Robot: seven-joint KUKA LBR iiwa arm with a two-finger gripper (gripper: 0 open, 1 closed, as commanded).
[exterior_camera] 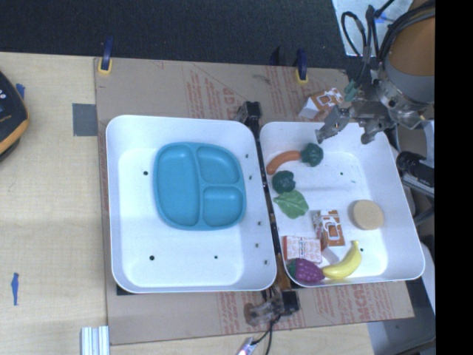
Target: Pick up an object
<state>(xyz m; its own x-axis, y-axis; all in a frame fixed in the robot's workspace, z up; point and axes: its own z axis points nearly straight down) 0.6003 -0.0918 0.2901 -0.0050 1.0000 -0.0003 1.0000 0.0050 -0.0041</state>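
My gripper (349, 132) hangs over the far edge of the right bin (392, 198), fingers spread apart with nothing between them. Just left of and below it lie a dark green broccoli piece (312, 154) and an orange carrot (283, 160). Further forward in the same bin are a second dark green vegetable (284, 182), a light green leaf (293, 203), a tan round biscuit (366, 214), a small orange-and-white packet (330, 228), a red-and-white packet (301, 248), a purple grape bunch (308, 271) and a yellow banana (345, 264).
The left bin (133, 257) holds a blue divided plate (199, 185). A printed packet (322, 103) lies outside the right bin beyond its far rim. Clamps (301, 63) pin the cardboard at the back. A black-and-yellow device (9, 113) sits at the far left.
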